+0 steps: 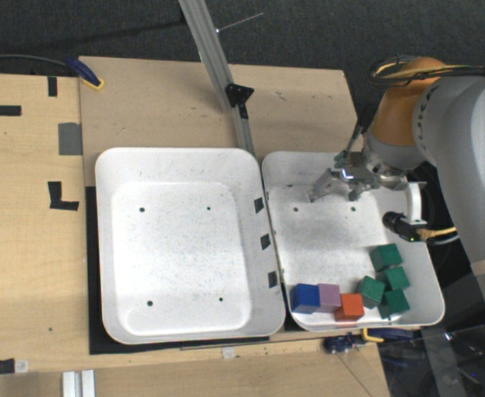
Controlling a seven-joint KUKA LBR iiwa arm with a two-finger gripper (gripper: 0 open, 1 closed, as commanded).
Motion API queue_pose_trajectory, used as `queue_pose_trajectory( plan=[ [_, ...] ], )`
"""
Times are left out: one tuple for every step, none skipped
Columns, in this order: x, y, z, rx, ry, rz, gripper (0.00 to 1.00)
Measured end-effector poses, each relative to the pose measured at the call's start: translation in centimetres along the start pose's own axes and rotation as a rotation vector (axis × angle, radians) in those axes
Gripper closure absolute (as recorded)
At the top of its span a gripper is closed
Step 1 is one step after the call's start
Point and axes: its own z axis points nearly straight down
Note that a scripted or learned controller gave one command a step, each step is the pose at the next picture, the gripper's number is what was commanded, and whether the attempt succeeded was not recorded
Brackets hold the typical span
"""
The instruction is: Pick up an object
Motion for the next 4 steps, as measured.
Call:
queue_pose_trajectory(
  plan=[
    [0.1,0.2,-1.4,-0.005,0.0,-0.002,1.0],
    [-0.2,0.2,-5.7,-0.01,0.0,0.001,1.0],
    [0.3,0.1,-12.0,-0.012,0.0,-0.001,1.0],
    [0.3,0.2,-15.5,-0.011,0.0,0.0,1.0]
  ],
)
